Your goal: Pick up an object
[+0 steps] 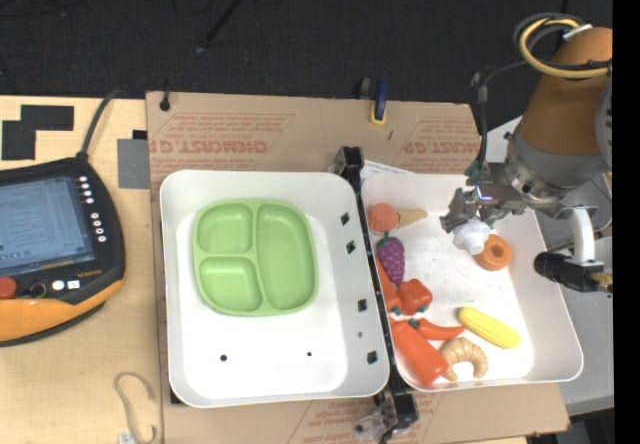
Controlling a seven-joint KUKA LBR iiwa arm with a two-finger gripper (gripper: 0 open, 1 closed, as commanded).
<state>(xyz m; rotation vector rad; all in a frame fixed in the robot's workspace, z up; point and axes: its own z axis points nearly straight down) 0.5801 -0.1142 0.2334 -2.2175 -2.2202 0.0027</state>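
White plastic all over here: two shallow bins side by side on a cardboard sheet (300, 137) covering the table. The left bin (190, 332) has a green divided plate (256, 258) in it, three compartments. The right bin (545, 332) is where the toy food sits: an ice cream cone (392, 218) at the top left, purple grapes (390, 257) just below it, a red pepper (413, 296), a carrot (420, 352) low down along the left wall, a croissant (466, 356) beside that, and a yellow corn cob (489, 327) just above the croissant.

The gripper (470, 220) is down over the upper part of the right bin, right next to an orange ring (494, 253) and a small white thing (472, 236) touching it. Honestly can't tell if the fingers are spread or pinching anything, too cluttered there.

Off to the left there's a teach pendant (50, 252) with an orange edge.
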